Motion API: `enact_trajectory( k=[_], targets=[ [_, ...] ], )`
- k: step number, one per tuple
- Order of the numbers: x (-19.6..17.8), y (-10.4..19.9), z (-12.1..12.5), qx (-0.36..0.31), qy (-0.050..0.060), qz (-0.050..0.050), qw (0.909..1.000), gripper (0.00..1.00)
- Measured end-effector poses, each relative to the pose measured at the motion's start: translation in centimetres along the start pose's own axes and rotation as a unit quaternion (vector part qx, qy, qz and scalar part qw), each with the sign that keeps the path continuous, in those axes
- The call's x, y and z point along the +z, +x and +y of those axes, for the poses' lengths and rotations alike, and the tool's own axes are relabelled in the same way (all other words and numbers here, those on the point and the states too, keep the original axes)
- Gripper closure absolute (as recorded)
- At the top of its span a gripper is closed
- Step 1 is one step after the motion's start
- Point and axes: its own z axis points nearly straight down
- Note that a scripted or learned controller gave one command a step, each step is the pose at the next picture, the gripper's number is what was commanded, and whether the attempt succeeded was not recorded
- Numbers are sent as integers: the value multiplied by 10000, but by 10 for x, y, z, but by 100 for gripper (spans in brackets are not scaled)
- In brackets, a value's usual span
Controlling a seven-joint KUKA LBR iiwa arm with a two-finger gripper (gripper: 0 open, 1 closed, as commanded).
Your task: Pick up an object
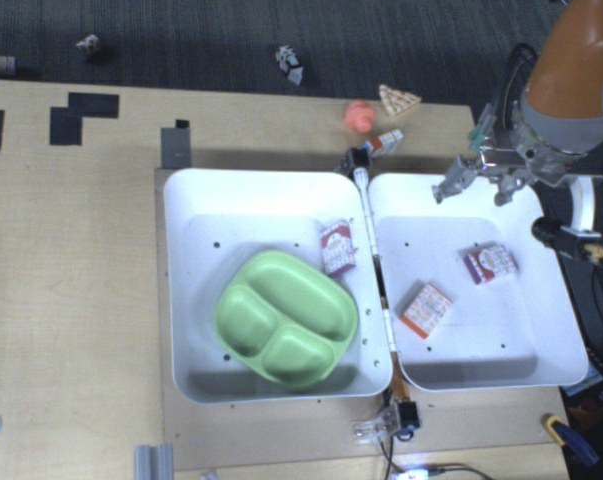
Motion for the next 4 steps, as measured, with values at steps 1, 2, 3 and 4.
enact_trajectory(
  k=[1, 2, 3, 4],
  targets=[
    [92, -55, 23, 14, 15, -6, 10000, 0],
    [179, -11, -4, 4, -20, -4, 10000, 0],
    [178, 0, -61, 14, -31, -7, 10000, 0],
    [166, 1, -59, 11, -65, -9, 10000, 100]
  ],
)
